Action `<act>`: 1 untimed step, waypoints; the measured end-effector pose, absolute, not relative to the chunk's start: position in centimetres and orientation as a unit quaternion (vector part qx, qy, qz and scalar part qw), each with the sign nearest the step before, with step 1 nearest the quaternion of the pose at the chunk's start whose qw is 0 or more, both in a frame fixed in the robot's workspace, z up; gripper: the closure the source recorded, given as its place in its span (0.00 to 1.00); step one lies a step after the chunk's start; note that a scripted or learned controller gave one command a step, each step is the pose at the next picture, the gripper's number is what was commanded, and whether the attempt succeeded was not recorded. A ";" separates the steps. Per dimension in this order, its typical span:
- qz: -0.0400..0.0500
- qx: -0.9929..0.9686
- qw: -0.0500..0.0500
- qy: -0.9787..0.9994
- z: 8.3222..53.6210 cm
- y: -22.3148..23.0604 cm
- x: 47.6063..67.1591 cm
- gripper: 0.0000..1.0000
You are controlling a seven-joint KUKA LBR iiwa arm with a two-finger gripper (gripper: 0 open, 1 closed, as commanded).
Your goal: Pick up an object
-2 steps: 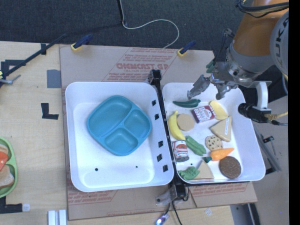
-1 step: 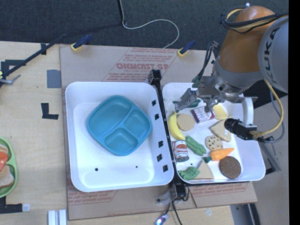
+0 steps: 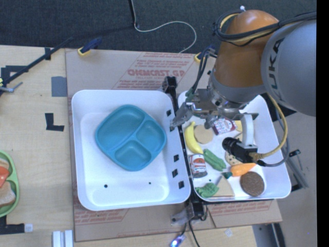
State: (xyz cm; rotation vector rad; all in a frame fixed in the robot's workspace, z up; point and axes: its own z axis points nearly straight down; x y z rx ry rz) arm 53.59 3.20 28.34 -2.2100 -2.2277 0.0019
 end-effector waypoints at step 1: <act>0.001 -0.706 0.002 -0.708 29.3 2.9 53.7 1.00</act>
